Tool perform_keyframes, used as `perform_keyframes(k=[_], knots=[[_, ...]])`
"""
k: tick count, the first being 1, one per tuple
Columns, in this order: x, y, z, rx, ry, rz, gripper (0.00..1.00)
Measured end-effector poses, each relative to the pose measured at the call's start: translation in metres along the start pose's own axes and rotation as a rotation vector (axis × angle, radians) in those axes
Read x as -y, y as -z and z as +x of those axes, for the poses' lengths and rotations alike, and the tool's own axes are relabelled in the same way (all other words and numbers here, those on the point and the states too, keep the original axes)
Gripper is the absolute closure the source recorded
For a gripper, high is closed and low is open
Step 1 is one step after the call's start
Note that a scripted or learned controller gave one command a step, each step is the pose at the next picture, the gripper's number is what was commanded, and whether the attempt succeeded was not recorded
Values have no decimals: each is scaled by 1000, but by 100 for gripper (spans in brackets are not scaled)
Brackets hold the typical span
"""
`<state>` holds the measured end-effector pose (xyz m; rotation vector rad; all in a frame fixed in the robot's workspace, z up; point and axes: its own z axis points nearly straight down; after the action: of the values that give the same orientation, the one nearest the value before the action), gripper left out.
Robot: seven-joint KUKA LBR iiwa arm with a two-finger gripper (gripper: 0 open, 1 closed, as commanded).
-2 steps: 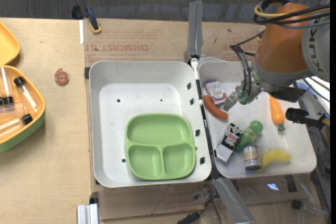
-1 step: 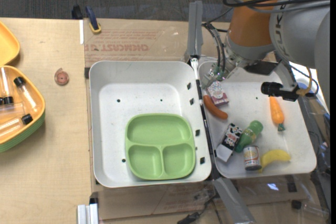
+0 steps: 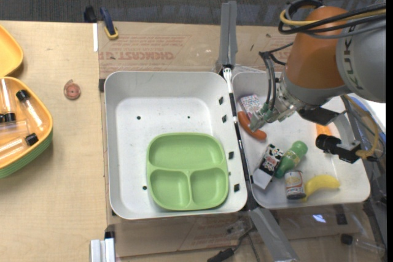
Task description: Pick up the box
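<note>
Camera view from above, at a slant, over a desk (image 3: 73,150) with two shallow white bins side by side. Held a green divided plate (image 3: 187,172) in the left bin (image 3: 113,132) and a clutter of small things in the right bin (image 3: 347,172).

Found the box (image 3: 268,164), a small black-and-white carton, lying flat near the front left of the right bin, close to the wall shared with the other bin. Touched or nearly touched a green bottle (image 3: 293,155) on its right side. Sat near a small can (image 3: 295,184), with a banana (image 3: 322,183) beyond that.

Placed the end effector (image 3: 265,115) farther back in the same bin, low over an orange carrot-like toy (image 3: 252,124) and a small pink-patterned packet (image 3: 250,102), apart from the box. Could not tell whether the end effector was wide or narrow. Carried nothing that could be seen.

Judged the box to be light and fairly stiff, probably thin card that would dent under a hard squeeze, with a smooth printed skin that might slide. Judged the best hold to be across its short width, near the middle of its length. Expected little room on the bottle side and the bin wall close on the other, so a nudge or a tilt looked likely.
</note>
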<state>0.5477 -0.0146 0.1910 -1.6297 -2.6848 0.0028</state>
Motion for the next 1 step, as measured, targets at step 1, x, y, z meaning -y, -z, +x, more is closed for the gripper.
perform_keyframes(k=[1], knots=[[-72,0,-43,2,-246,1,100]])
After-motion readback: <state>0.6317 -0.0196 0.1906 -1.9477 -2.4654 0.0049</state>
